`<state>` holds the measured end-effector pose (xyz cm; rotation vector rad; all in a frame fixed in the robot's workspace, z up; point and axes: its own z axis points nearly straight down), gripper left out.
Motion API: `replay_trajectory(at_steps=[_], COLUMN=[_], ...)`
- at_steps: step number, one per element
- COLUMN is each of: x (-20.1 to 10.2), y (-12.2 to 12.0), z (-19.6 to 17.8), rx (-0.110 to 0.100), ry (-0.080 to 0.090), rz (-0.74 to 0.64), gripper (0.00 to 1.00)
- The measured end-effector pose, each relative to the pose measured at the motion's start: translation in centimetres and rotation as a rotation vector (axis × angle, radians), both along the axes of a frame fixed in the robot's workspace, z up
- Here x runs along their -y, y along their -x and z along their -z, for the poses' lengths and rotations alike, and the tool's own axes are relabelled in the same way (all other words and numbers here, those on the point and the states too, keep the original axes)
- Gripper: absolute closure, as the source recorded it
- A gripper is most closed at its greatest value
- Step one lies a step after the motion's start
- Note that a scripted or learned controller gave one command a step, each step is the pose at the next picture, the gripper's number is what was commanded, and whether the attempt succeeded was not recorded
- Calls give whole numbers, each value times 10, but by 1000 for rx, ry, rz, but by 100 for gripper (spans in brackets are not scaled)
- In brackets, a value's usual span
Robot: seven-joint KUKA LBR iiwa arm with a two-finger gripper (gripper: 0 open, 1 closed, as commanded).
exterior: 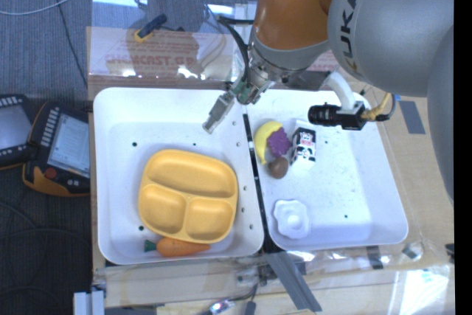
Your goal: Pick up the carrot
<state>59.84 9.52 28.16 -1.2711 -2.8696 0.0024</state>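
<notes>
The orange plastic carrot [177, 248] lies at the left white bin's [118, 129] near edge, tucked against the yellow sectioned tray [189, 195]. The slim grey gripper [215, 116] hangs above that bin's far side; whether it grips cannot be told.

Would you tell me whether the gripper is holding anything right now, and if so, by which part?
Nothing is held. The gripper hangs over the back of the left bin, while the carrot lies at that bin's front edge, beside the yellow tray.
</notes>
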Motion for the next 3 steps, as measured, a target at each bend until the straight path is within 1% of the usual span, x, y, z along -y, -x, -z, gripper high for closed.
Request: replay_trajectory(at_steps=[1, 2, 3], x=[-65, -41, -26], y=[-17, -16, -60], z=[-150, -111, -113], rx=[2, 1, 3], ry=[2, 3, 2], rz=[-42, -172, -357], gripper=[0, 0, 0])
